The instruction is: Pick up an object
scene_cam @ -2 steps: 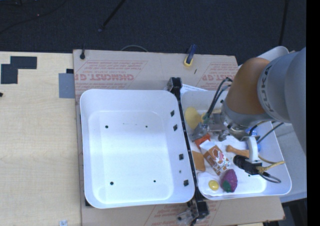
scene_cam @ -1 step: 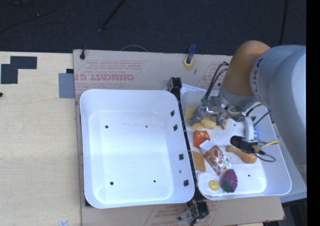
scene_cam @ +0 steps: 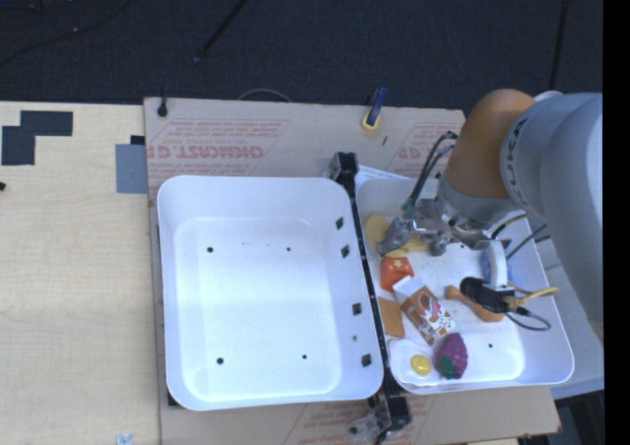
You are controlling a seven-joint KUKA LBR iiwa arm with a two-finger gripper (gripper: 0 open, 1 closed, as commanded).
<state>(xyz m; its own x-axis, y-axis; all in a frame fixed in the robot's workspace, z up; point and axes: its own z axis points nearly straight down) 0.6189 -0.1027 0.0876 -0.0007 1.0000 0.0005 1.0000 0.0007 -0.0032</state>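
My gripper (scene_cam: pixel 398 236) reaches into the right bin (scene_cam: pixel 556 366) near its upper left corner. It hangs just above a red block (scene_cam: pixel 396 270) and beside a pale yellow piece (scene_cam: pixel 377 227). Nothing shows between the gripper and these things. Lower in the bin lie a small printed carton (scene_cam: pixel 427 314), a tan wedge (scene_cam: pixel 391 317), a purple fruit with a green end (scene_cam: pixel 452 354), a small yellow ball (scene_cam: pixel 421 365) and an orange piece (scene_cam: pixel 479 305).
The left bin (scene_cam: pixel 165 266) stands beside the right one, with a black divider (scene_cam: pixel 360 276) between them. Both rest on cardboard (scene_cam: pixel 246 143). A blue and yellow clamp (scene_cam: pixel 374 110) sits at the cardboard's far edge. The arm's grey body (scene_cam: pixel 551 177) covers the bin's right side.
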